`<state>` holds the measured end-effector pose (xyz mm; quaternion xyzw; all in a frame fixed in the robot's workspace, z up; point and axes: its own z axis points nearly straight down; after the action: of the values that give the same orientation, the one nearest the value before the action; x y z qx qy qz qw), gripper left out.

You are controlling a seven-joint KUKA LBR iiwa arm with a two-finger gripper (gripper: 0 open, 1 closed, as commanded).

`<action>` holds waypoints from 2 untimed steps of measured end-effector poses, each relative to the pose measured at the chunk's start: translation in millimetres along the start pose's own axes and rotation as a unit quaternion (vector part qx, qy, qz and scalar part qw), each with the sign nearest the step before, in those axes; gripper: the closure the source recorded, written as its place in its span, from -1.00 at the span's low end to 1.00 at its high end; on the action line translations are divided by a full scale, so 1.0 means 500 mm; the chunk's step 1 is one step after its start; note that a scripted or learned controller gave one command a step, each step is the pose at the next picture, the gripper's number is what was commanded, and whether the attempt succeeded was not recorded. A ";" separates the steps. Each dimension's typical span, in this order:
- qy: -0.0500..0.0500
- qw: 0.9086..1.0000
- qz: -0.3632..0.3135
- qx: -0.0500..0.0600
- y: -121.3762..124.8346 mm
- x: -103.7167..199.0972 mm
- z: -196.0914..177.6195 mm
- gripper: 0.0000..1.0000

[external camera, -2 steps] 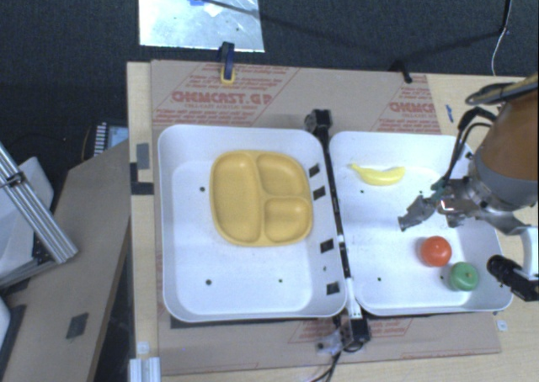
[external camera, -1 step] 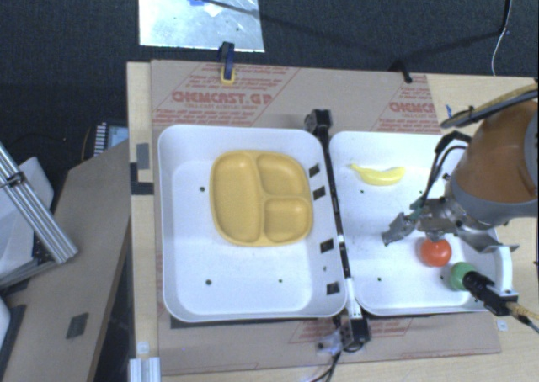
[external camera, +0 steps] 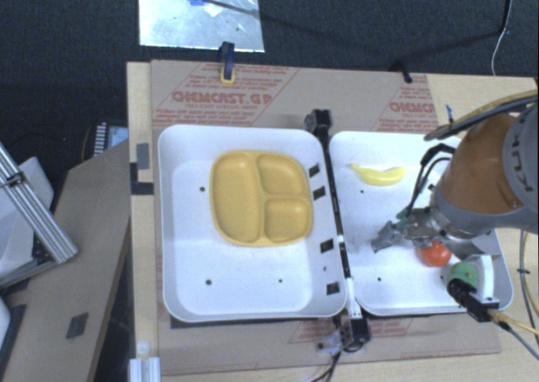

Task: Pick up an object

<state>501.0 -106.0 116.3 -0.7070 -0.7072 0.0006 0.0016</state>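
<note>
Objects for picking lay in the right bin, which serves as the landmark for everything else. Largest on the bench was the left bin, touching the landmark bin's left wall along a black divider; it held a yellow compartment plate lying flat near its middle. The arm reached in over the landmark bin's right half, its orange band above the wrist covering much of that side. The gripper hung low over the bin's middle floor, pointing toward the divider; its grey tip tapered to what looked like a closed point, though whether the fingers were truly together could not be told, and nothing was visible between them. A yellow banana lay well apart from the gripper, near the landmark bin's far wall. A green object sat at the bin's near right corner. An orange-red ball rested just beside it, close behind the gripper's wrist.
</note>
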 end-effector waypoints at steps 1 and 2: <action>-0.001 1.000 0.000 -0.002 0.003 -0.001 -0.025 1.00; -0.002 1.000 -0.002 -0.006 0.016 -0.004 -0.152 1.00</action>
<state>509.1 -108.3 192.2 -0.7056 -0.7086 -0.0023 -0.0035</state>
